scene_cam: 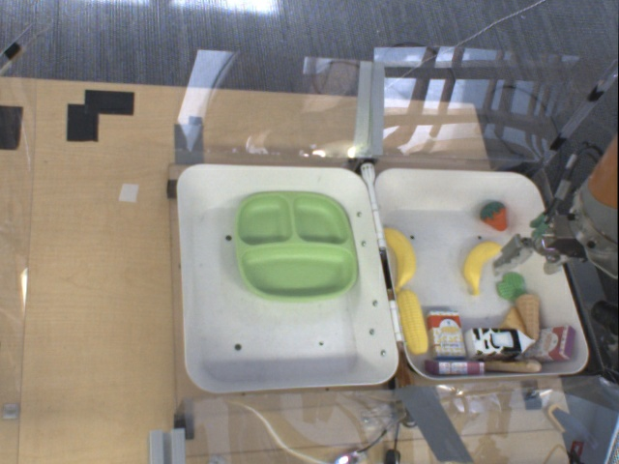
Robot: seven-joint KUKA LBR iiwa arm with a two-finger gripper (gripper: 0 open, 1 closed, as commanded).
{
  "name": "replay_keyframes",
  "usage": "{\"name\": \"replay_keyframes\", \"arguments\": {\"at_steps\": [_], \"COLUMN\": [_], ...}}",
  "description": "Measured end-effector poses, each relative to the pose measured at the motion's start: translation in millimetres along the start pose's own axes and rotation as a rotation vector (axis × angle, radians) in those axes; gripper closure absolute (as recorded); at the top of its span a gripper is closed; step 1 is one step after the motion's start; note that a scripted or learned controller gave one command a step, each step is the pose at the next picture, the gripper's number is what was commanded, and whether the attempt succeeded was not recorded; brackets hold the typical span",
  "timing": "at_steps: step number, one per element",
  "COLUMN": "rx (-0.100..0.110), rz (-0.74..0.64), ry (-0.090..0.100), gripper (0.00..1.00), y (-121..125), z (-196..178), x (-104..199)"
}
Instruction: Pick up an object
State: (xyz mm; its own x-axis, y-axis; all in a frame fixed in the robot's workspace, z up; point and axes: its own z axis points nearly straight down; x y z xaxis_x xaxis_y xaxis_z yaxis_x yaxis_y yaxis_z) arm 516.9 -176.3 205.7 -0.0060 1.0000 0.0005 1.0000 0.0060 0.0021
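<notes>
Toy foods, any of which could be the object to pick, lie scattered in the right bin (455,187): a strawberry (494,215) near the far right corner, a small banana (477,265) in the middle, a larger banana (400,256) against the left wall with a corn cob (413,321) just below it, a green broccoli piece (511,284), an ice cream cone (527,313), and along the near wall a red-and-white carton (446,333), a black-and-white carton (495,340), a pink carton (556,342) and a purple marker (462,366). The hand (530,250) hangs at the bin's right side, between the strawberry and the broccoli and just right of the small banana; its fingers look spread, with nothing between them. The left bin (208,288) holds a green divided plate (295,245) lying flat near its middle. Both bins rest side by side on the wooden surface (87,288).
</notes>
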Motion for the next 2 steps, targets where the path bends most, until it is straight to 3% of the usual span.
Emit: {"name": "replay_keyframes", "arguments": {"at_steps": [1,2], "rx": [-0.013,-0.018], "rz": [-0.053,-0.054], "ry": [-0.004,0.000], "gripper": [0.00,1.00], "y": [51,54], "z": [115,104], "x": [26,29]}}
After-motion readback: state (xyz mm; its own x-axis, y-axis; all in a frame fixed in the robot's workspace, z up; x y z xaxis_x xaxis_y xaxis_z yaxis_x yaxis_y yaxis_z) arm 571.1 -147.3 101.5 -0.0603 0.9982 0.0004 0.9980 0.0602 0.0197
